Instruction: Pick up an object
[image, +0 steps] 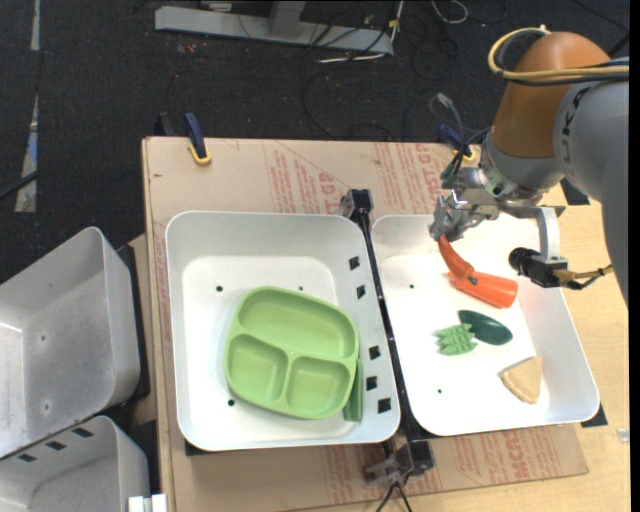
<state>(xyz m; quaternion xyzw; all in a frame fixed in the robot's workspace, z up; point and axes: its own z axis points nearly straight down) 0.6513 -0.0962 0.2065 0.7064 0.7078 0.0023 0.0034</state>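
camera view: the gripper (452, 222) hangs over the right bin (575, 400), at the upper end of the orange carrot (478, 279), which lies on the bin floor. i cannot tell its state. no lift shows; the pick looks unfinished.

grey arm (600, 130), orange band (545, 90)

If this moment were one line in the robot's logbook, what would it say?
gripper: over right bin, at carrot's upper end | leaf, wedge: lying loose | left bin: green tray
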